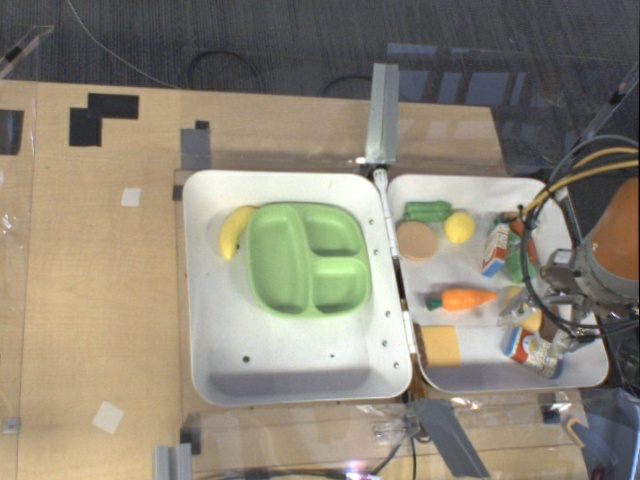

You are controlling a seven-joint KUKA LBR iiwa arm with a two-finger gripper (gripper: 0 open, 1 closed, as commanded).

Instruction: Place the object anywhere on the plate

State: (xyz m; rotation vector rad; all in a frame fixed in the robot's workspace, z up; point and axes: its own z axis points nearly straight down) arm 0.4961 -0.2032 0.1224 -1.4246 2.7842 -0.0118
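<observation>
A green divided plate (305, 258) lies in the left white bin (215, 358), and a yellow banana (234, 231) rests against the plate's left rim. The right bin (480, 373) holds a carrot (462, 300), a yellow lemon (459, 228), a round brown cookie (417, 240), a green vegetable (427, 211), a flat orange cheese square (440, 345) and a small carton (497, 248). My gripper (535, 313) hangs low over the right bin's right side, just right of the carrot's tip, amid cables and small packages.
Another small package (530, 350) lies at the right bin's front right corner, under the wrist. The arm with its orange band (615, 236) and black-and-yellow cables (560, 193) crowds the right edge. A metal divider (392, 268) separates the bins.
</observation>
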